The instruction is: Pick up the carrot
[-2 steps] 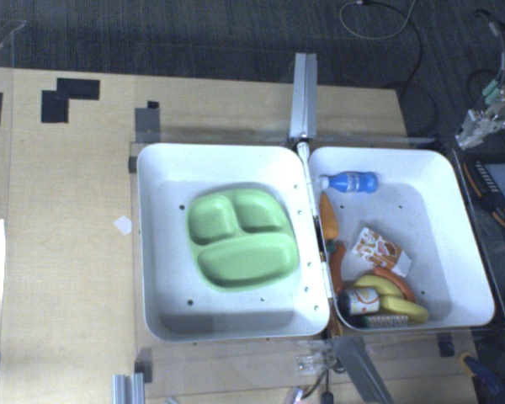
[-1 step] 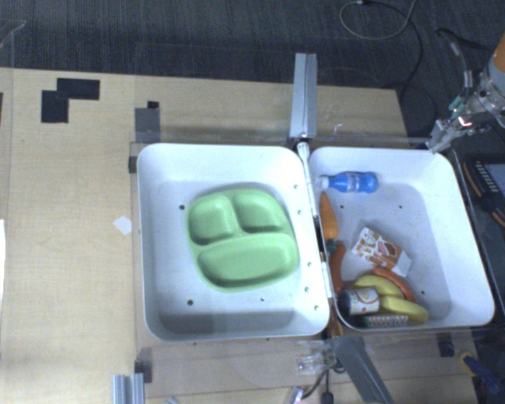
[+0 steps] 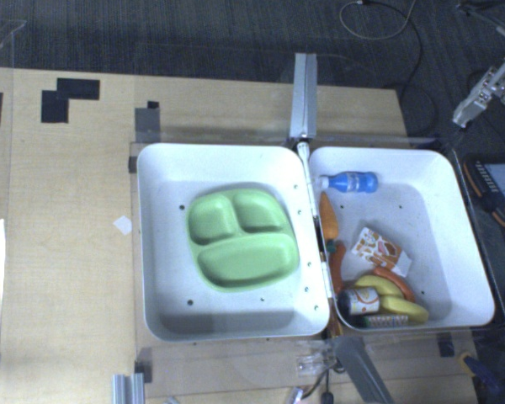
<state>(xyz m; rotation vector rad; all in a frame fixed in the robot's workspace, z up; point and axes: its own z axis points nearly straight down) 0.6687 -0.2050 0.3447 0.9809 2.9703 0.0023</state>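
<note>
Carrot (image 3: 328, 216) against right bin's (image 3: 454, 188) left wall, far from hand (image 3: 480, 101), grip unclear.

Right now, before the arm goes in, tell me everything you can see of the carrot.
The carrot is a slim orange piece, likely plastic, lying in the right bin hard against its left wall, by the divider between the bins. It lies lengthwise along that wall, one end just below the blue bottle, the other reaching toward the pile of items at the near corner. Whether it touches the bottle is unclear. Nothing covers it from above.
</note>
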